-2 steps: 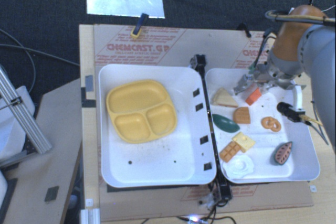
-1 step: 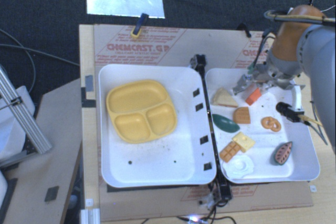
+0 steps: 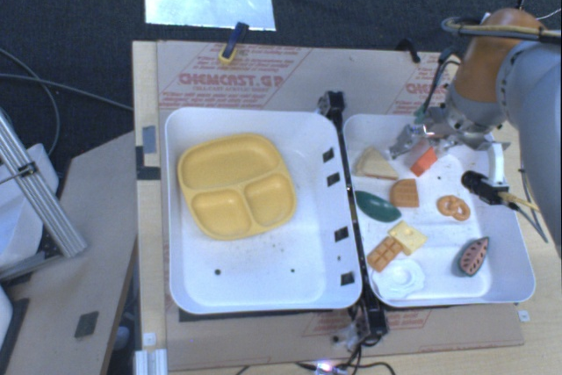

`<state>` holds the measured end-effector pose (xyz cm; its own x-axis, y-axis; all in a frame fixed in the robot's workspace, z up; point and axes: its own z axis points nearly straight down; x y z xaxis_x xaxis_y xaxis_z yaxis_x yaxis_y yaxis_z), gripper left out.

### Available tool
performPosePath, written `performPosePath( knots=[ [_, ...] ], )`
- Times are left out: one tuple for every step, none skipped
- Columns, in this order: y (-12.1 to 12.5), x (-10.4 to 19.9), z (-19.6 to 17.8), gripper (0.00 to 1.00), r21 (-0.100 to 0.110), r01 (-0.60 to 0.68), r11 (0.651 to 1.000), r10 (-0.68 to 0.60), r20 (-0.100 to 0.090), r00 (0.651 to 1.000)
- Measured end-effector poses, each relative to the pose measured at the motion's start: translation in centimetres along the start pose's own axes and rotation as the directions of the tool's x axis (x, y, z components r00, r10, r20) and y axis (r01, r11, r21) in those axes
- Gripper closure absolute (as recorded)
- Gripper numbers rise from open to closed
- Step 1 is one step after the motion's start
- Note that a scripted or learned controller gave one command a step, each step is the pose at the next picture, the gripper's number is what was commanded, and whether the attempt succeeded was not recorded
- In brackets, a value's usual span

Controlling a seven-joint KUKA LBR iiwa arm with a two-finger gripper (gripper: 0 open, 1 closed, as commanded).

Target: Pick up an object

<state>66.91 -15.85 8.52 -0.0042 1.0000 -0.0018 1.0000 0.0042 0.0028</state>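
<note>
**Desk:** What worries you from here?

**Me:** The crowding. I have the jaws low at the back of the right bin (image 3: 509, 228), just over the orange block (image 3: 424, 161). That is the piece I take to be the target. The pale wedge (image 3: 376, 164) lies just beside it. If I come down slightly off, I expect one side to land on the wedge. Or it shoves the block toward the brown biscuit (image 3: 405, 192) instead of straddling it.

**Desk:** Are the jaws open or closed?

**Me:** I cannot tell. In my one view the metal at the end of the arm (image 3: 527, 83) blurs together there. I also cannot say whether the jaws touch the block or have hold of anything.

**Desk:** Any other risk?

**Me:** The bin's back wall is near. A block pushed against it could tip up or jam. It also looks small and smooth, so I'd guess a shallow pinch lets it slip.

**Desk:** Describe the block.

**Me:** Small, orange-red and box-shaped, lying at a slant on the white floor, so it is easy to spot. The wedge is on its left and the biscuit is nearer the front. The pretzel (image 3: 453, 207) sits apart from it, farther toward the front. The yellow divided plate (image 3: 235, 184) in the left bin (image 3: 307, 259) is well away from all this.
</note>
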Motion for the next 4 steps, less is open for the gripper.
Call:
performPosePath(
  knots=[
    [0.0, -4.9, -0.1, 0.00, 0.003, -0.004, 1.000, 0.004, -0.005, 1.000],
    [0.0, -4.4, 0.0, 0.00, -0.001, -0.001, 1.000, 0.001, 0.000, 1.000],
    [0.0, -2.5, 0.0, 0.00, 0.000, 0.001, 1.000, -0.001, -0.001, 1.000],
    [0.0, -2.6, 0.0, 0.00, 0.000, -0.001, 1.000, 0.001, 0.000, 1.000]
  ],
)
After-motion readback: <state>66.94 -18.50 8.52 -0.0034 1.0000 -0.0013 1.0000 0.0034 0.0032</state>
